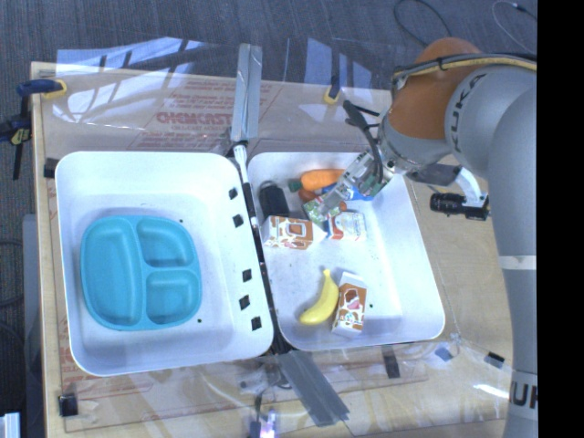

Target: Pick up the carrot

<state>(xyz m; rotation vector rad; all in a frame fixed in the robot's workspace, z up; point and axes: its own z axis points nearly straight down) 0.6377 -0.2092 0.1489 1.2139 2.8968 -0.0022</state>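
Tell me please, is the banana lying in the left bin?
No, the banana lies in the right bin, beside a small carton.

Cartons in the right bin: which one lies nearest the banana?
The carton at the bin's front, right beside the banana. The other two cartons lie farther back, near the carrot and the hand.

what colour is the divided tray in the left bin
Light blue tray, seen best in the camera view.
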